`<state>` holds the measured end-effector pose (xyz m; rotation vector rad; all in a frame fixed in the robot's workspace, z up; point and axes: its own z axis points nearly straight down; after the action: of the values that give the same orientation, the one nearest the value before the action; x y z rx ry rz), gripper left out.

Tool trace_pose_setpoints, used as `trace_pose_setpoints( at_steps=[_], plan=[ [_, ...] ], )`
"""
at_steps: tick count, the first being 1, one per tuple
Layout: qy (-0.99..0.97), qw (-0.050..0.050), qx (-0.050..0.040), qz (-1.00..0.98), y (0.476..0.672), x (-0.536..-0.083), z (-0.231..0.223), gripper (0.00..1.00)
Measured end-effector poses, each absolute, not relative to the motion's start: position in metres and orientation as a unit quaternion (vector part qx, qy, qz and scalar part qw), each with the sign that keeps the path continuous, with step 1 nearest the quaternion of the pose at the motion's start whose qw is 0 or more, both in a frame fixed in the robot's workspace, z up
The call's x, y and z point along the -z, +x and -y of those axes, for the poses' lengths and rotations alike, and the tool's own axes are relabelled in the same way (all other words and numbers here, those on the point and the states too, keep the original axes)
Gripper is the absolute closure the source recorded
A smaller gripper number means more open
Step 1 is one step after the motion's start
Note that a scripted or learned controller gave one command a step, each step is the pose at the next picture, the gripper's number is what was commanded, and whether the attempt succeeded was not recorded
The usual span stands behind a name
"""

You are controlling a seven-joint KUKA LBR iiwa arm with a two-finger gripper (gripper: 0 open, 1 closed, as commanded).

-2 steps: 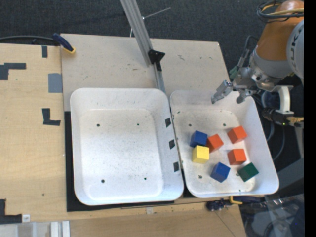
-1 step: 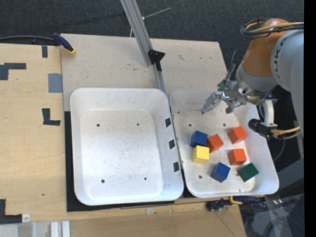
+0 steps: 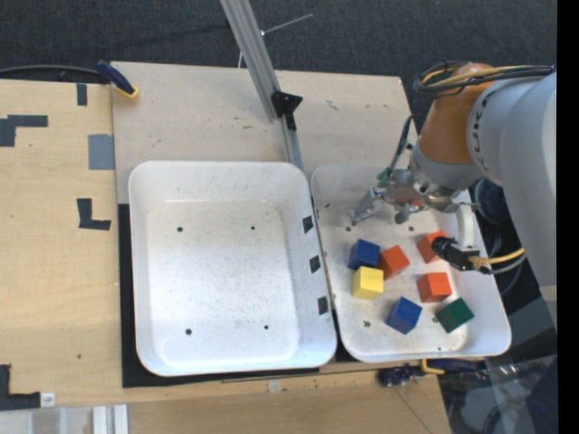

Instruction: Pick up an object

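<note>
Several small cubes lie in the right bin (image 3: pixel 348 328): a blue cube (image 3: pixel 365 252), a yellow cube (image 3: pixel 368 282), an orange cube (image 3: pixel 394 260), a second orange cube (image 3: pixel 435 286), a red-orange cube (image 3: pixel 431 245), another blue cube (image 3: pixel 404 315) and a green cube (image 3: pixel 455 315). My gripper (image 3: pixel 381 212) hangs over the far part of this bin, just beyond the blue and orange cubes. It is open, its two fingers spread apart with nothing between them.
The left bin (image 3: pixel 145 206) stands beside the right one, sharing a middle rim. A slanted metal pole (image 3: pixel 258 52) with a black clamp reaches down to the bins' far edge. A black cable (image 3: pixel 457 256) crosses the right bin's right side.
</note>
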<state>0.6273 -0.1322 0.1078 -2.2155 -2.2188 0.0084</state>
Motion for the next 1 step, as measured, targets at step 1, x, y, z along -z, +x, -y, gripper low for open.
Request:
trace_pose_setpoints(
  at_steps=[1],
  plan=[
    [-0.706,0.001,-0.0006,0.708,0.6292,-0.1217,0.1321,1.00]
  ],
)
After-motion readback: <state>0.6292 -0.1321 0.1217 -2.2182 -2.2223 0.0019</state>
